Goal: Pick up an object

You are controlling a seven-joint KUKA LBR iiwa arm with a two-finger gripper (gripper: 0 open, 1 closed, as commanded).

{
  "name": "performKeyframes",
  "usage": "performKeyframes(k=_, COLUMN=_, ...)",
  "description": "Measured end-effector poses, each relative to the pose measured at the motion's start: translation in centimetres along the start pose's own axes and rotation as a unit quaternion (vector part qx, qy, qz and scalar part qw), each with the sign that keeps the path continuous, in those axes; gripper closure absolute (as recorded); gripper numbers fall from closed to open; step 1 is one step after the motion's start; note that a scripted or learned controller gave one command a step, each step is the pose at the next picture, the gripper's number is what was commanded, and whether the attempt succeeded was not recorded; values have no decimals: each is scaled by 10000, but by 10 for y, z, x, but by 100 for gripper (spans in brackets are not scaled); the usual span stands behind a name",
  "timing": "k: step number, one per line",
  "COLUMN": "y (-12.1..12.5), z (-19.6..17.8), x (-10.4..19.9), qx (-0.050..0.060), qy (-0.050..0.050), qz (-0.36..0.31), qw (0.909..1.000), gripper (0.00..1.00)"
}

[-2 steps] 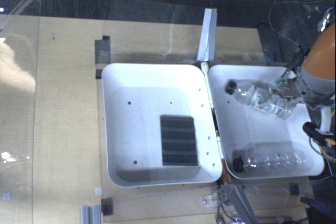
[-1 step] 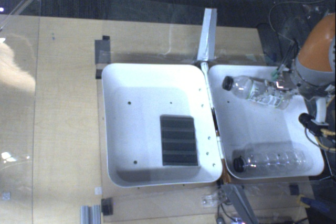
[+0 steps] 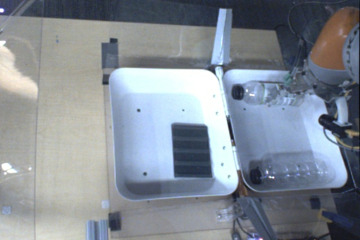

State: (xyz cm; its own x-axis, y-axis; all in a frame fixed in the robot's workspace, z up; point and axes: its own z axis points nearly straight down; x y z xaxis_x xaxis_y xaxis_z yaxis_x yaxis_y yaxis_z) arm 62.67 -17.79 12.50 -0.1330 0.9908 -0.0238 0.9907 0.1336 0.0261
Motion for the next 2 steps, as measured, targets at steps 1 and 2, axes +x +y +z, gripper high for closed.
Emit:
performKeyframes(k=1, y=11, z=-90, x=14, qx=90, qy=105, qz=176, qw=9998, gripper=0)
performKeyframes(k=2, y=26, z=8, x=-18, qx=86, qy=103, qz=186, qw=9997, gripper=0)
